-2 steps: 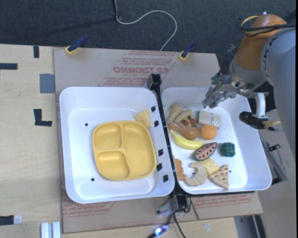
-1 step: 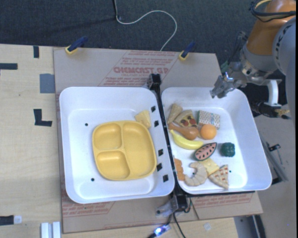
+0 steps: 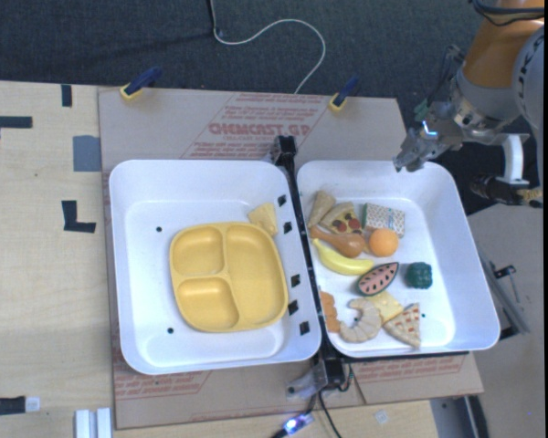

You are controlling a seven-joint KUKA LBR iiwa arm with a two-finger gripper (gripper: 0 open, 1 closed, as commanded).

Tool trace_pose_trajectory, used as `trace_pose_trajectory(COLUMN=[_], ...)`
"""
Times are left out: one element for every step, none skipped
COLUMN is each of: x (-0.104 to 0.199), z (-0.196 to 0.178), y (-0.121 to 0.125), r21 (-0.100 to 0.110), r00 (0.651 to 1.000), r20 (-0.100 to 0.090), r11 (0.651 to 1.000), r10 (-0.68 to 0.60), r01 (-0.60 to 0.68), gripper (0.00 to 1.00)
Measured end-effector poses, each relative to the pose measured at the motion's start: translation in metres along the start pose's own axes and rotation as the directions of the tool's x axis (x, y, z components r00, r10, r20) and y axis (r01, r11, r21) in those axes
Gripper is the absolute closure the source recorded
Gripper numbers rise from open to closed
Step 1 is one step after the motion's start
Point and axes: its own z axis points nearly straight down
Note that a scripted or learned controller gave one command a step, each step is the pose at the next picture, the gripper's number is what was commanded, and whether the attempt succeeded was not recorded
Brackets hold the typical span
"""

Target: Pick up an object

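Toy foods (image 3: 365, 267) all lie in my right bin (image 3: 466, 245); gripper (image 3: 409, 160) hovers at its far-right corner, finger state unclear, nothing picked.

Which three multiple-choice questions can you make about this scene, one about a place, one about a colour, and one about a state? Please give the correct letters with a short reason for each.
1. Where does the banana lie?
A. in the right bin
B. on the yellow tray
C. on the cardboard

2. What colour is the divided tray in the left bin?
A. white
B. yellow
C. green

3. How does the gripper stand to the toy food?
A. it holds the orange
B. it presses on the banana
C. it is above the right bin's far rim, touching no food

Key: 1 A, the banana rests among the toy food in the right bin. 2 B, the tray is plainly yellow. 3 C, the gripper is at the far edge, apart from the pile.
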Motion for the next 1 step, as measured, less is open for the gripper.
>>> trace_pose_trajectory(x=[0.0514], z=[0.0115], y=[-0.0204], r21=[0.006], r00=[1.0], r20=[-0.001], r11=[1.0], r10=[-0.003], r01=[0.003], gripper=[1.0])
